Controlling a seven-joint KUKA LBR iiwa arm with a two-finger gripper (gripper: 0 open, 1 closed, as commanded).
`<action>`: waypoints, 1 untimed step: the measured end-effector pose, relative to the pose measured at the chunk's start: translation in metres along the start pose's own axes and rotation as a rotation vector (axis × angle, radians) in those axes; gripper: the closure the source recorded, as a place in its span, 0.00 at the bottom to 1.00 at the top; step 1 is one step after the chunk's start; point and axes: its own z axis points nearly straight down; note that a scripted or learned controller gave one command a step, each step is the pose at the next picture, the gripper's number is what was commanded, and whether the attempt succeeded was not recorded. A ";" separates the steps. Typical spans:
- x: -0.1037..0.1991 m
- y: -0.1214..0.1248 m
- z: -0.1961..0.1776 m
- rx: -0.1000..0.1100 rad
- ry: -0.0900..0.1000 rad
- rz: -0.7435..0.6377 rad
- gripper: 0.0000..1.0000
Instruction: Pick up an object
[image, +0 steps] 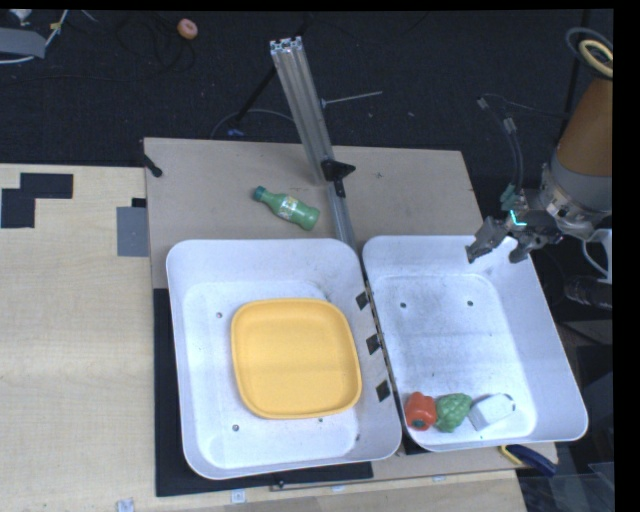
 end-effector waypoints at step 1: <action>0.000 0.000 0.000 0.000 0.000 0.000 0.00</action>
